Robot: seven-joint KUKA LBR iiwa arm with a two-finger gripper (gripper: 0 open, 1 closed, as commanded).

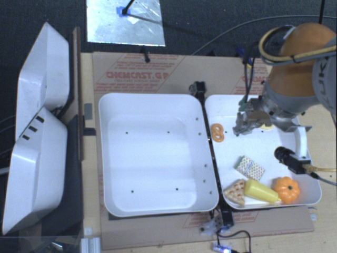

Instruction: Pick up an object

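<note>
- Hand [247,121] sits low in the upper part of the right bin [316,194], right of centre in frame, under the grey arm [295,83] with its orange band. Can't tell if it's apart or together; nothing visibly between its tips.
- Closest candidate: orange pretzel-shaped piece [217,132], just left of the hand, near the bin's left wall.
- Other candidates along the bin's lower edge: checkered block [249,168], pizza-slice toy [236,191], yellow corn-like piece [260,191] touching the slice, small orange pumpkin [286,189] beside it.
- Step, my read: approach/descent, no grasp confirmed. Next move needs the hand centred over one item, then close and lift.
- Left bin [110,157] at frame centre, both bins on a cardboard sheet [137,74] on the table.
- Two white tubs [37,136] stacked at far left, shiny metal plate [124,13] at top, dark floor around.
</note>
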